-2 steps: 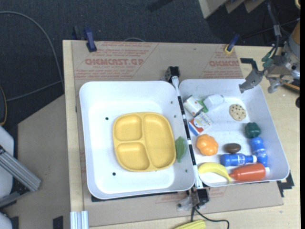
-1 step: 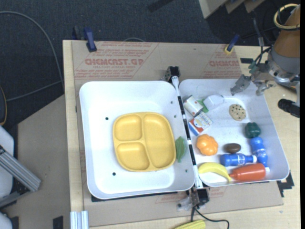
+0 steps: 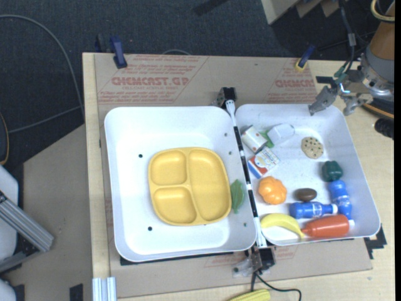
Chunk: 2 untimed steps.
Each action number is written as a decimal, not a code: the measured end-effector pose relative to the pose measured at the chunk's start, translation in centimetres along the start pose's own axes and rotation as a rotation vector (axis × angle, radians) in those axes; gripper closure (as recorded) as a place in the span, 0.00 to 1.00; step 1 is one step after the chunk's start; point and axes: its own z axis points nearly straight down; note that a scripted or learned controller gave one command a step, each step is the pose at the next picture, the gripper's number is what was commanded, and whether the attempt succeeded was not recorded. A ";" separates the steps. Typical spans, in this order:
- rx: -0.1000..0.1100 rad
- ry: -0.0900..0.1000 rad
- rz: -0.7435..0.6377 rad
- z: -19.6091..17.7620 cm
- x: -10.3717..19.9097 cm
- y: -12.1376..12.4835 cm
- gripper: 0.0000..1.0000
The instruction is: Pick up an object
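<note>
The cookie (image 3: 311,146) lies near the right bin's (image 3: 366,187) far edge, and the gripper (image 3: 334,101) hovers spread wide and empty over that rim, seemingly poised to descend.

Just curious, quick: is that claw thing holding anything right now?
Gripper: open, holding nothing, above the right bin's far edge.

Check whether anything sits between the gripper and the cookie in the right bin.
Nothing visible does. The gripper hovers over the right bin's far rim, fingers spread, and bare white floor lies between it and the cookie. The nearest item, a clear cup, lies off to the cookie's left.
</note>
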 end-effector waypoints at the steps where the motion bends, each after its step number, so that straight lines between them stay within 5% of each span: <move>1: 0.012 0.010 -0.001 11.3 -1.4 -11.2 0.00; 2: 0.003 0.004 0.001 10.1 -1.6 -11.0 1.00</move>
